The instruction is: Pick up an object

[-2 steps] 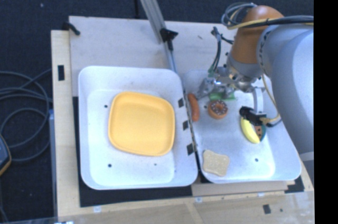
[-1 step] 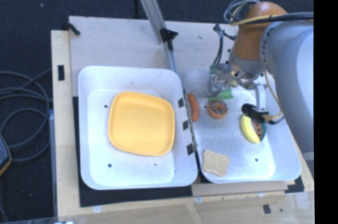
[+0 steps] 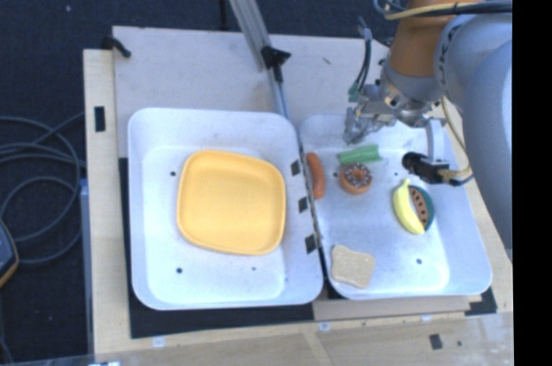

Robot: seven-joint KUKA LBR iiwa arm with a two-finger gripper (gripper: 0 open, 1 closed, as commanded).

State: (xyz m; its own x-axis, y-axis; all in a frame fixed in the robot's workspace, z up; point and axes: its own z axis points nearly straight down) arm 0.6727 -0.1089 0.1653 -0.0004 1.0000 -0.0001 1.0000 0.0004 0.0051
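Observation:
The right bin [image 3: 431, 269] holds several toy foods: a green stick [image 3: 359, 154], a round brown donut-like piece [image 3: 354, 178], an orange-red sausage [image 3: 316, 174] by the bin's left wall, a yellow slice with a red face [image 3: 411, 207] and a tan bread slice [image 3: 352, 265]. My gripper [image 3: 355, 129] hangs at the far end of this bin, just above and behind the green stick. Its tips point down and nothing shows between them.
A yellow square plate [image 3: 231, 201] lies in the left bin [image 3: 151, 183]. A metal pole [image 3: 246, 6] slants up from between the bins. The grey arm [image 3: 479, 88] fills the upper right. Black cables [image 3: 34, 183] lie left of the bench.

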